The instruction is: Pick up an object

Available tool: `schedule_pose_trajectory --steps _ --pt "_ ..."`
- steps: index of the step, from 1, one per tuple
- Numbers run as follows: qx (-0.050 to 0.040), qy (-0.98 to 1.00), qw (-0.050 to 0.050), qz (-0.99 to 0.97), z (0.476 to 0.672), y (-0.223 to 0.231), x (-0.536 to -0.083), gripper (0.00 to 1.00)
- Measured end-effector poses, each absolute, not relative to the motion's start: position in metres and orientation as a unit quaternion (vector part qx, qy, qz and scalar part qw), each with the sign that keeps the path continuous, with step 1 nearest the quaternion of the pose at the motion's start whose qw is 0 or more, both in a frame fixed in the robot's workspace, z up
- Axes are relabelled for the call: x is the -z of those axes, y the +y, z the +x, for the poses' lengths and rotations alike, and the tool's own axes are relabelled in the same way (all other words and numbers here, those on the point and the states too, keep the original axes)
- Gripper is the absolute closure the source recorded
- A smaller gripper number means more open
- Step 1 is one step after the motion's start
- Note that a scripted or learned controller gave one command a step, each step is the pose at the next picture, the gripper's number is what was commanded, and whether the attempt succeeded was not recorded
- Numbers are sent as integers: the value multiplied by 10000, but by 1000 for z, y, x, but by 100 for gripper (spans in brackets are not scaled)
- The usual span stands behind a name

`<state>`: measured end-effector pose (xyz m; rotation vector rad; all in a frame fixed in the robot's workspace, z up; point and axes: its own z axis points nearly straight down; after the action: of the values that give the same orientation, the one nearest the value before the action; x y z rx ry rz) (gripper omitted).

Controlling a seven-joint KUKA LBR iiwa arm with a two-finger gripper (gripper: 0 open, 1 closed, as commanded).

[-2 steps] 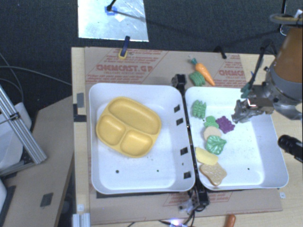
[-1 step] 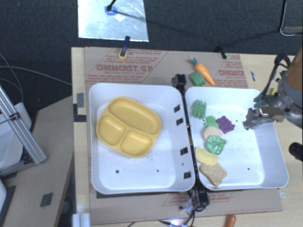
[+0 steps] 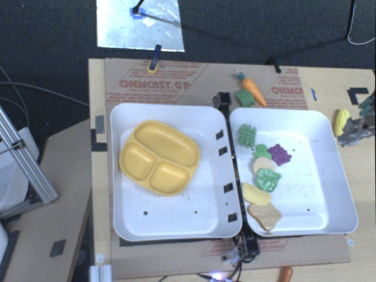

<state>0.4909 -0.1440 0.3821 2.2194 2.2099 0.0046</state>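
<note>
Waiting at the bench's right edge, claw (image 3: 354, 133) state impossible to tell, nothing seen held, with the toy foods (image 3: 265, 178) lying untouched in the right bin (image 3: 305, 128) just beside it, so picking up not yet done.

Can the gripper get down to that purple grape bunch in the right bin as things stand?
Probably yes. The purple grape bunch lies apart from the other toys, with bare bin floor on its right, and the gripper sits just past the right bin rim.
</note>
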Motion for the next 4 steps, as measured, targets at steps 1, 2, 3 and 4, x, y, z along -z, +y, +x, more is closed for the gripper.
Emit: schedule_pose_trajectory --steps 1,2,3,4 --pt "3 7053 25 7089 500 -211 -362 100" --pt "-5 7113 -17 7029 552 -133 -290 100" --pt "-5 7108 -11 7034 572 -63 -240 100" --pt "-32 7138 -19 7004 567 78 -249 100"
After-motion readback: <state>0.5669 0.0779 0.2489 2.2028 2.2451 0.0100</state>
